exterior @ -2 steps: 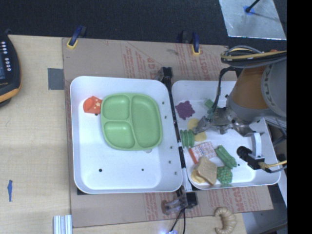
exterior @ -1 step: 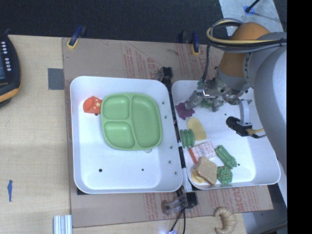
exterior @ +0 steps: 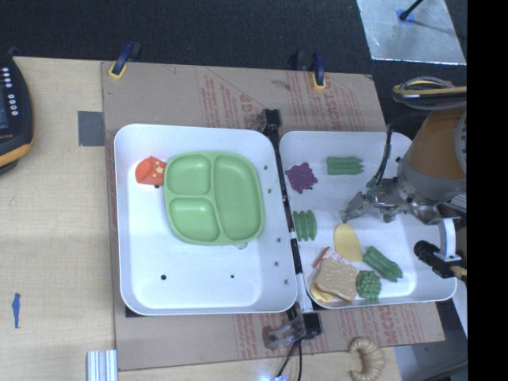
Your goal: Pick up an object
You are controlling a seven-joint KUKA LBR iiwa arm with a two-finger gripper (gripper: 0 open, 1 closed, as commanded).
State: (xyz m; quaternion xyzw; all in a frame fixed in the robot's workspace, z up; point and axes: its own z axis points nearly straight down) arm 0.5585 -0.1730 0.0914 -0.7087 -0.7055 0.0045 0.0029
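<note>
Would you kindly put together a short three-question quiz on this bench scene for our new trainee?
1. True or false: the green divided plate lies in the right bin.
2. Which item sits nearest the purple grapes?
A. the green bean pods
B. the slice of bread
C. the broccoli
3. Fill in: the red item touching the plate's left edge lies in the ___ bin.

Key:
1. False; it lies in the left bin.
2. A
3. left
</note>
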